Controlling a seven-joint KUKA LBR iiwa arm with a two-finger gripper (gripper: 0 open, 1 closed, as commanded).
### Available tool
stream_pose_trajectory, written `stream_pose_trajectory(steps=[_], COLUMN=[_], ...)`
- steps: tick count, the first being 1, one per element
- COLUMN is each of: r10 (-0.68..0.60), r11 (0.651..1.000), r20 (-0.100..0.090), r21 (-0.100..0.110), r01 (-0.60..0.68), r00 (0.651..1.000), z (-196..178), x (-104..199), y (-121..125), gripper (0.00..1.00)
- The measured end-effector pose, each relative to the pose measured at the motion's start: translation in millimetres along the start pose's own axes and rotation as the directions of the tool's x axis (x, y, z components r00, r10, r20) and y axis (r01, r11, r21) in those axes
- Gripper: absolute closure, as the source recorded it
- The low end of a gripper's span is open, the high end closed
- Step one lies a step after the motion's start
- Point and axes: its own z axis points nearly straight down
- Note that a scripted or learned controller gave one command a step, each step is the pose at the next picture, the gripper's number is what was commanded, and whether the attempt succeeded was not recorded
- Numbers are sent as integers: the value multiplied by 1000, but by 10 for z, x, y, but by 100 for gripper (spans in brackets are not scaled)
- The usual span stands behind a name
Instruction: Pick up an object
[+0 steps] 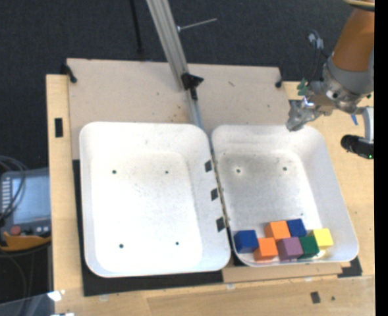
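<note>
Gripper (pixel 299 118), its state impossible to tell, hovers over the right bin's (pixel 335 183) far corner, well apart from the tightly packed coloured cubes (pixel 282 239), so a descent risks jamming between neighbours.

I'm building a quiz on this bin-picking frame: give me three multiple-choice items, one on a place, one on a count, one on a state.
1. Where do the blocks lie?
A. left bin, far edge
B. right bin, near edge
C. on the bench between the bins

2. How many blue blocks are there?
A. none
B. two
C. five

3. Where is the end effector?
A. above the right bin's far right corner
B. pressed into the block cluster
C. over the left bin

Answers: 1 B, the cluster sits along the right bin's near rim. 2 B, one blue block at the cluster's left, another farther back. 3 A, it hangs there, far from the blocks.
</note>
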Motion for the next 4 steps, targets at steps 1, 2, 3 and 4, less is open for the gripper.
stream_pose_trajectory(steps=[1,2,3,4], r10=[4,3,3,3], r11=[1000,1000,1000,1000], r20=[0,-2,-1,-1], r21=[3,3,5,6], r01=[-4,-3,-3,-3], r00=[1000,1000,1000,1000], z=[37,-54,52,75], x=[496,1021,1583,2032], y=[-75,-107,-38,-67], gripper=[100,100,100,100])
